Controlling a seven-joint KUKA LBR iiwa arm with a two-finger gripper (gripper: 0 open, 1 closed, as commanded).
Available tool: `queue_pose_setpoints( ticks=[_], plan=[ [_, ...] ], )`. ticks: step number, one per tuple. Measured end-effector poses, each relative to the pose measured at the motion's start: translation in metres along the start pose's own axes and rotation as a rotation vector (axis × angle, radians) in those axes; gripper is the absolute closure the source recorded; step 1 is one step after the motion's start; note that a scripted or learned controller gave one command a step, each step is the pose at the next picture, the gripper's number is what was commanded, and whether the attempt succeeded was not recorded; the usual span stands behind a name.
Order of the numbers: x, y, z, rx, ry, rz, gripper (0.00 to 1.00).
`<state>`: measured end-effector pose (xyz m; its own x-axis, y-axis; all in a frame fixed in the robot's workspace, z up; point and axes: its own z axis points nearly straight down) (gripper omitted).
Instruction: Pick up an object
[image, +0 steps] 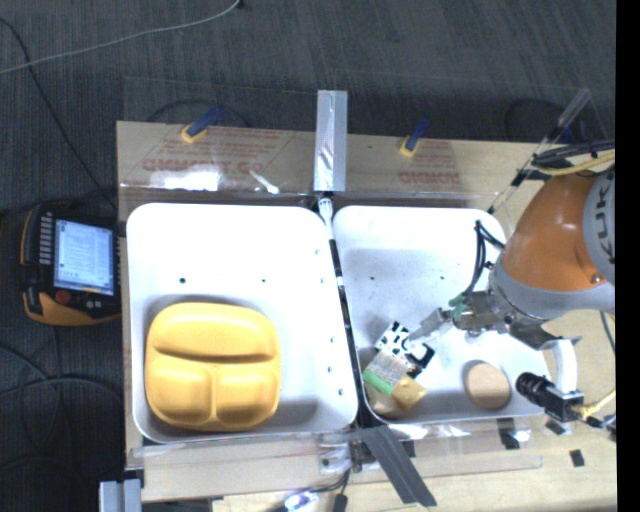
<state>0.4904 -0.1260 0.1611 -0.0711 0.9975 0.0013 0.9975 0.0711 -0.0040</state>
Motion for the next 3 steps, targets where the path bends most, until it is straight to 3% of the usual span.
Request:
queue_pose_setpoints(
  ticks=[1, 2, 3],
  plan=[
    [0.086, 0.007, -0.022, -0.001, -0.001, 0.083, 0.00],
    [0.035, -0.003, 0.057, -0.001, 0.000, 0.185, 0.00],
    [0.035, -0.004, 0.049, 0.003, 0.000, 0.185, 1.00]
  ],
)
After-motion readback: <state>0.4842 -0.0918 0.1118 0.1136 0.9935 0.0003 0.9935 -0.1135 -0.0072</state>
